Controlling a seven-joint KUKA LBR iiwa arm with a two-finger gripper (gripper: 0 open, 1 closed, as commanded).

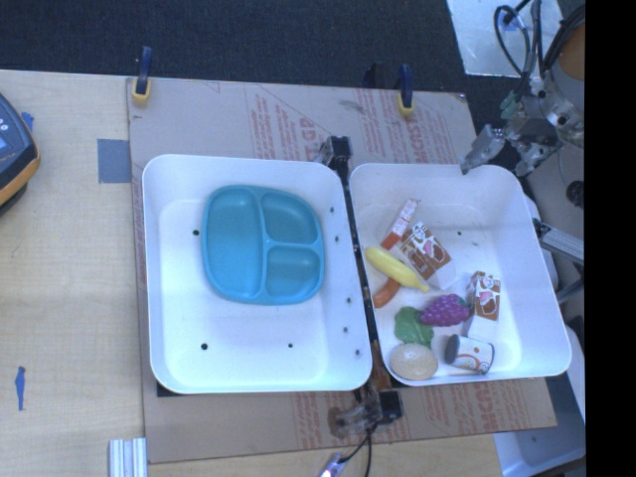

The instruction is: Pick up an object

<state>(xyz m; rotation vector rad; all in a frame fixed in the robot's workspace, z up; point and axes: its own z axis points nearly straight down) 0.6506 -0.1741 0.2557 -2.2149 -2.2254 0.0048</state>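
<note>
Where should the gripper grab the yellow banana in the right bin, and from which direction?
Probably at the middle of the banana, coming straight down, with the fingers closing across its narrow width. It lies flat and slanted, and its lower end touches an orange piece, while a carton sits close along its upper side, so the fingers have little room there. The gripper is above the right bin's far corner.

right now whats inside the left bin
The left bin holds a blue divided plate, lying flat toward its far side. Whatever lies beneath the plate is covered.
</note>
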